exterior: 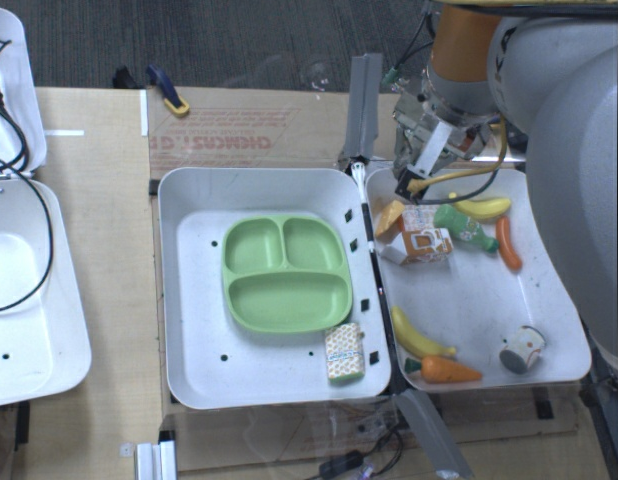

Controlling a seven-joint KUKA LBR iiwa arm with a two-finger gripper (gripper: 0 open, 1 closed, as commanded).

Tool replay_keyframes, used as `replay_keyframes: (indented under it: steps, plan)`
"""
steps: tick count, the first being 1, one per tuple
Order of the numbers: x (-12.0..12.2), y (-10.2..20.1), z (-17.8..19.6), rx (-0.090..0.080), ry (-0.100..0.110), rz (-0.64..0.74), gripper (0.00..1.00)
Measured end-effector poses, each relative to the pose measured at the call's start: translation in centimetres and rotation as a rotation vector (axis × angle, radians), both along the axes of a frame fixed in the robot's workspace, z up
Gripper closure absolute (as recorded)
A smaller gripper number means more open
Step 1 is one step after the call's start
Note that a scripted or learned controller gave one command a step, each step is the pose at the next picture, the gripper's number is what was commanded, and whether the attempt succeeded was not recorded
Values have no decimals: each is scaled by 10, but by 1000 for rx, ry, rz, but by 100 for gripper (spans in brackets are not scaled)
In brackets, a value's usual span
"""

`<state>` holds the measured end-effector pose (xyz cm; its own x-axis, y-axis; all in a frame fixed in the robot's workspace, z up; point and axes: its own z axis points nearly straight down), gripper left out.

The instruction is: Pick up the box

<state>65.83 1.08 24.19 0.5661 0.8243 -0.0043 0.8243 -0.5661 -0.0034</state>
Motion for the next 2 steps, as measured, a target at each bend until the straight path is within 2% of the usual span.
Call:
replay_keyframes:
  steps: [1, 2]
  plan:
    - [0, 68, -52, 0, 0, -43, 100]
    - [-36, 63, 198, -1, -2, 36, 100]
